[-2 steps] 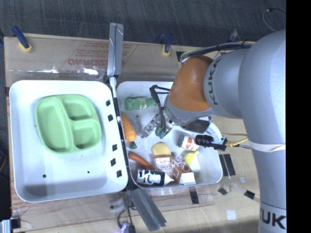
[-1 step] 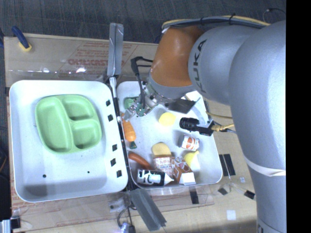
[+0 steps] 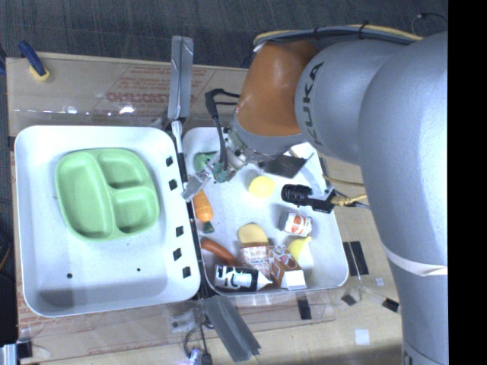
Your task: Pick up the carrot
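Jaws point(image 3: 199, 179) above tapered orange carrot point(image 3: 202, 206)

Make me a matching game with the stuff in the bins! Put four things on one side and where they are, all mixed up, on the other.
Things:
1. green tray
2. carrot
3. yellow ball
4. black and white packet

Places:
A. right bin, by its left wall, just below the gripper
B. near edge of the right bin
C. left bin
D. middle of the right bin, under the arm

Pairs: 1-C, 2-A, 3-D, 4-B
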